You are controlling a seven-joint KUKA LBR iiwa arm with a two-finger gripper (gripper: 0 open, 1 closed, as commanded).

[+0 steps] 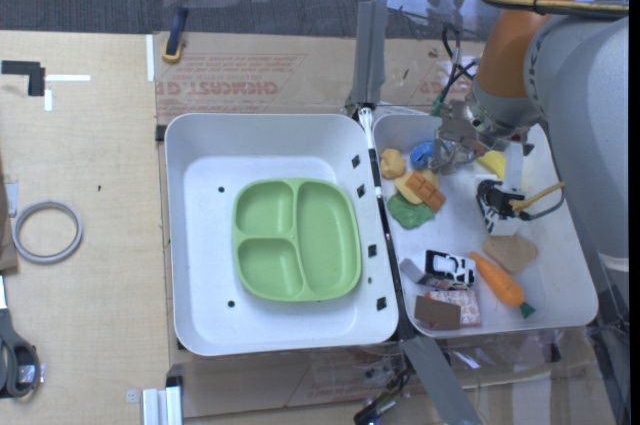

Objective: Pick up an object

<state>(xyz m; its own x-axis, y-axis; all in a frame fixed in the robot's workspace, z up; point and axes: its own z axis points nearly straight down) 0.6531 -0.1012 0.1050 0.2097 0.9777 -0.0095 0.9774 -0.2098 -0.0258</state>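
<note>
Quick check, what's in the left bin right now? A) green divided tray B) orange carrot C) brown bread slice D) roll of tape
A: the green divided tray lies in the left bin; the carrot and bread slice are in the right bin, and the tape roll lies out on the bench.

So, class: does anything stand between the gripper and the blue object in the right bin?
Nothing visible does. The gripper sits right beside the blue object in the right bin; the yellow piece lies further left.
</note>
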